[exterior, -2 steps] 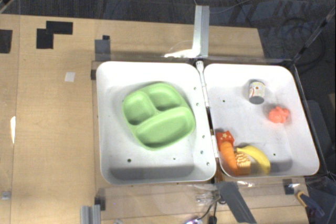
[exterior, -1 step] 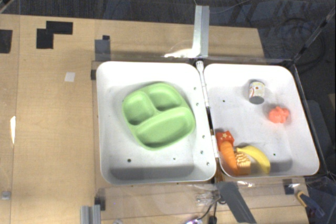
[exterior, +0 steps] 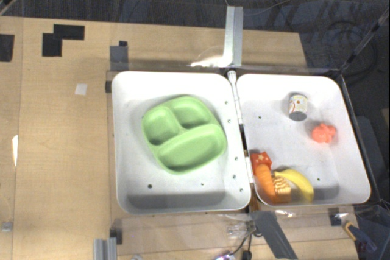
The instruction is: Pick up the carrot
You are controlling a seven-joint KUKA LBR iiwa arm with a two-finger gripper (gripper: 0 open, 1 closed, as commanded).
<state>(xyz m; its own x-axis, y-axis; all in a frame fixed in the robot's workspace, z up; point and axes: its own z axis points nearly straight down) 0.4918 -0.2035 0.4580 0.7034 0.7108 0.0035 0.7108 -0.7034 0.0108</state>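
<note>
The orange carrot (exterior: 264, 178) lies in the near left corner of the right bin (exterior: 341, 131). It touches a red strawberry-like piece (exterior: 261, 159) at its far end. On its right side it presses against a packet of fries (exterior: 281, 186) and a yellow banana (exterior: 300, 182).
A green divided plate (exterior: 184, 133) sits in the left bin (exterior: 131, 186). In the right bin, a small white can (exterior: 297, 106) stands toward the back and a pink-orange toy (exterior: 324, 133) lies to the right. A metal post (exterior: 234, 36) rises behind the bins' divide.
</note>
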